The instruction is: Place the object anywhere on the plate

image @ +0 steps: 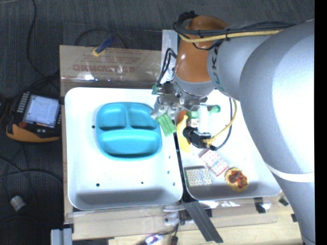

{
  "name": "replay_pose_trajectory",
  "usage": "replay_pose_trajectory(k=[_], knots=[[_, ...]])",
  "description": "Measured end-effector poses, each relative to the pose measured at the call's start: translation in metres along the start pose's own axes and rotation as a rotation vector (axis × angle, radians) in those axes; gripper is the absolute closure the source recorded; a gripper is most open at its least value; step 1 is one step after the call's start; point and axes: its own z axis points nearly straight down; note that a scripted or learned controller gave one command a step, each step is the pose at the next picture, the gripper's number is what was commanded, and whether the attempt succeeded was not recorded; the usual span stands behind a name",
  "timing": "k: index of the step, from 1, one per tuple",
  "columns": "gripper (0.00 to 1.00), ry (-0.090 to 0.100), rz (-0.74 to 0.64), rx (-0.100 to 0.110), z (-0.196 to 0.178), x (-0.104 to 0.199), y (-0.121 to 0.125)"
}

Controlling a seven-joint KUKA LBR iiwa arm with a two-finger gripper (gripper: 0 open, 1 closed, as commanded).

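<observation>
Your arm [276,96] looms closest; its tool [164,117] pinches a green object [166,123] just beside the blue plate [127,130].

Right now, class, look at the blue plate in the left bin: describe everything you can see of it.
The blue plate is a rounded, glossy tray that looks like plastic, divided by raised ridges into three compartments: two smaller ones at the far side, one wide one nearer the camera. It lies flat on the floor of the left white bin. Its compartments look bare. The tool hangs beside its right edge.
</observation>
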Motion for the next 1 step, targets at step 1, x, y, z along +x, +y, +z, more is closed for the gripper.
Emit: replay_pose_trajectory(k=[1], knots=[[0.00,0.001,0.000,0.000,0.0001,0.0000,0.0000]])
